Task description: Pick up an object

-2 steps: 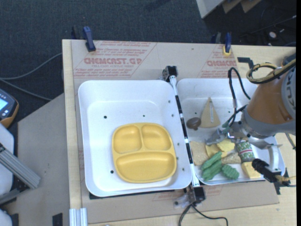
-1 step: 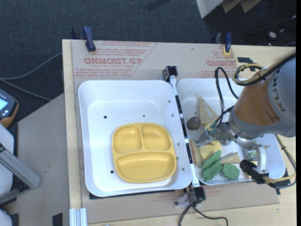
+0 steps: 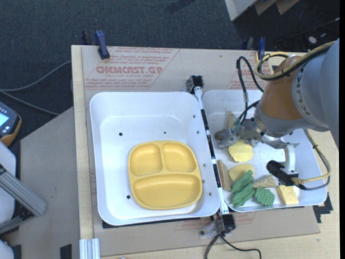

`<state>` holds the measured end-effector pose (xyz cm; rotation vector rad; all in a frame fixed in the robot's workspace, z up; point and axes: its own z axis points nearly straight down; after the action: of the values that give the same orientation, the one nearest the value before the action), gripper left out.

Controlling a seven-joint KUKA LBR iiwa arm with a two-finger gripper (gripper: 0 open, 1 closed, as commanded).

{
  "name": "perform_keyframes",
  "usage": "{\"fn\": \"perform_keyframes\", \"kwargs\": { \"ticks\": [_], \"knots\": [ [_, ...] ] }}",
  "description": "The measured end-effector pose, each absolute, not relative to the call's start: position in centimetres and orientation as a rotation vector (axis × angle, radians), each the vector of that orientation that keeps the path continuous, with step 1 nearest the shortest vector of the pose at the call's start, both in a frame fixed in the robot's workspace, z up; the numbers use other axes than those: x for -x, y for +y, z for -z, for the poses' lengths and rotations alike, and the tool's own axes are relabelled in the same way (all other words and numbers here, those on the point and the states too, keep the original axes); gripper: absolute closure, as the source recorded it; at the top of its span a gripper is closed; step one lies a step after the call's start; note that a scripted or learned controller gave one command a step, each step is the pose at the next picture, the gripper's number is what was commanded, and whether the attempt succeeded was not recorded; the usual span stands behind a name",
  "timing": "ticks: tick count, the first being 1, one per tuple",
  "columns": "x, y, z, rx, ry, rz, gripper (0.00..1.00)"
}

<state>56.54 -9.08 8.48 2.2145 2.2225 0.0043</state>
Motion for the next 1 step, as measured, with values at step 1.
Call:
{"fn": "perform_keyframes", "kwargs": {
  "ticks": [1],
  "knots": [
    [-56.3,-9.14,-9.46,-2.219,2.221,-0.002,1.0]
  ]
}}
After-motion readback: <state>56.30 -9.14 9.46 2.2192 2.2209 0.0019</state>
